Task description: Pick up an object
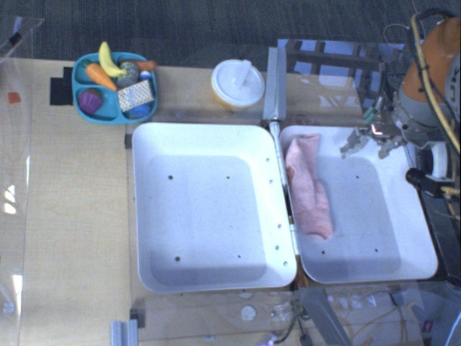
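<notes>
A pink cloth (pixel 307 187) lies folded lengthwise along the left wall of the right bin (pixel 374 262). My gripper (pixel 369 147) hangs over the far right part of that bin, to the right of the cloth and apart from it. Its two fingers are spread, and nothing is between them.
The left bin (pixel 209 272) adjoins the right bin. Behind the bins stand a blue tray (pixel 112 114) of toy food and a white-lidded yellow container (pixel 238 83). A metal frame (pixel 331 56) stands behind the right bin. Cables hang at the far right.
</notes>
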Tool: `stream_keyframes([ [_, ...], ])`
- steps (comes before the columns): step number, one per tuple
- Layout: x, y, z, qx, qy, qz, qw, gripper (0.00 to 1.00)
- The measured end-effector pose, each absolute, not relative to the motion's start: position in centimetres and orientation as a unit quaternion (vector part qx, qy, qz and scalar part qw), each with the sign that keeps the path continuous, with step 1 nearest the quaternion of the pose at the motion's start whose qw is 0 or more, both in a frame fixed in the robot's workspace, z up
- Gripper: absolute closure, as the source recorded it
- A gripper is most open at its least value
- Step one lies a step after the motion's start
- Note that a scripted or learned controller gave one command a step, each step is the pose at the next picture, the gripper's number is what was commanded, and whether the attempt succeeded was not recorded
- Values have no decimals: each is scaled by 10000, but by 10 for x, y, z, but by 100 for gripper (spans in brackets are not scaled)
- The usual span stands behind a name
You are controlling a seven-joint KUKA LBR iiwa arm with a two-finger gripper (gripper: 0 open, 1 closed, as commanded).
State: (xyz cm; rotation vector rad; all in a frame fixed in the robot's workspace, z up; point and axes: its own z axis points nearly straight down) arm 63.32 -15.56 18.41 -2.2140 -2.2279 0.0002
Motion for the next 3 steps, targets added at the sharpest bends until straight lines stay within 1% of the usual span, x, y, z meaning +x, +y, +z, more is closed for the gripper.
stream_keyframes([
  [1,664,-196,273,-7669,-6417,0,-13,0],
  [2,616,-148,159,-7628,-6466,10,13,0],
  [3,608,-162,123,-8381,-5456,11,13,0],
])
